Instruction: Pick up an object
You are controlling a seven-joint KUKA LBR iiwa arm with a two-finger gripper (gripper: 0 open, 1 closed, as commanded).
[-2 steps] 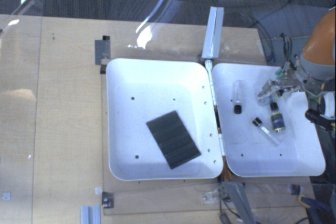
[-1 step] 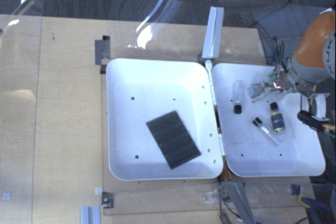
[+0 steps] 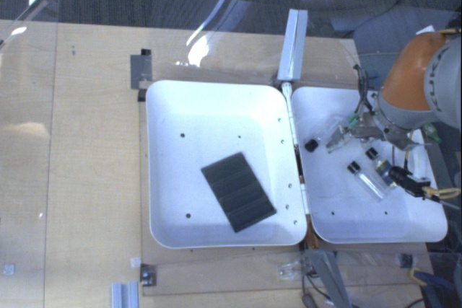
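Dark ribbed pad point(image 3: 237, 191) lies unpicked in the left bin point(image 3: 166, 155) (the hand point(image 3: 345, 135) hovers over the right bin point(image 3: 375, 227), grip unclear).

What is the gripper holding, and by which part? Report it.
Cannot be told. The gripper hangs over the right bin, near a small black piece, but its tip is too small and blurred to judge.

No readable text, labels, brand marks or numbers anywhere in the camera view. The dark ribbed pad point(image 3: 238, 191) in the left bin point(image 3: 166, 155) carries no print, and the small items in the right bin point(image 3: 404, 231) are too small to read.
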